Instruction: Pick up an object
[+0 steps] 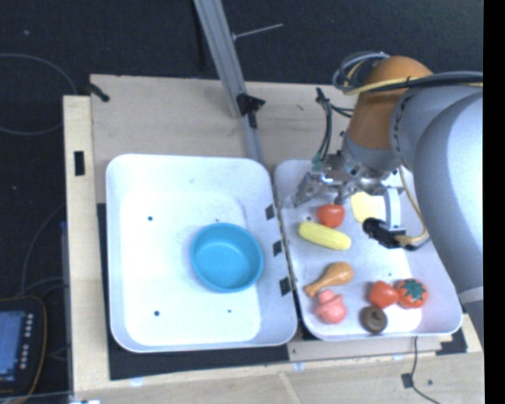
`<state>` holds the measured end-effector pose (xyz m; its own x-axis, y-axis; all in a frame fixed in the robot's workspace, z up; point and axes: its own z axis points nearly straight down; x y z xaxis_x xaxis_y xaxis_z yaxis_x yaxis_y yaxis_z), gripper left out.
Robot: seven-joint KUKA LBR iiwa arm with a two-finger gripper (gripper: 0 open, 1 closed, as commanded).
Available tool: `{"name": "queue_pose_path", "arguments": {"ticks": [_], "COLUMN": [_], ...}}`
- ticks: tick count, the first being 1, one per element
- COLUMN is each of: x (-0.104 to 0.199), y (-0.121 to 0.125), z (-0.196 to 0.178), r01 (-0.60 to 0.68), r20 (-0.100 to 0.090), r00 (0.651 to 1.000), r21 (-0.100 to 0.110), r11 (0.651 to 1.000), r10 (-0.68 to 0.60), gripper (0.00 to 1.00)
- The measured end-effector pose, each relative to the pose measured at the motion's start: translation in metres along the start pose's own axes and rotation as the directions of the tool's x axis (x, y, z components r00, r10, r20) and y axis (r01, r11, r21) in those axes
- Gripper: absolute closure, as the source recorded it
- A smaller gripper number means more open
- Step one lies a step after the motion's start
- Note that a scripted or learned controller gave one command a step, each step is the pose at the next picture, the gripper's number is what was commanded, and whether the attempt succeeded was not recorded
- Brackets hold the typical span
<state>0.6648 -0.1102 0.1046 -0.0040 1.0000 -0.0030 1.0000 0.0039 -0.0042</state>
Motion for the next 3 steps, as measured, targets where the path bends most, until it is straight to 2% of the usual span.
{"name": "queue_pose_path", "arguments": {"ticks": [1,2,3], "x": [-0.001,0.007,0.001], "y": [0.003,0.004,0.012], "z": [-0.018,-0.069,-0.130], "r01": [0.002,0.003,0.007], "r20": [0.001,-0.005,-0.004], "r00": [1.000,1.000,1.000], "r21": [-0.011,-0.009,-0.010], "r11": [1.000,1.000,1.000], "r10": [-0.002,-0.003,-0.007], "gripper": [1.00,1.00,1.00]}}
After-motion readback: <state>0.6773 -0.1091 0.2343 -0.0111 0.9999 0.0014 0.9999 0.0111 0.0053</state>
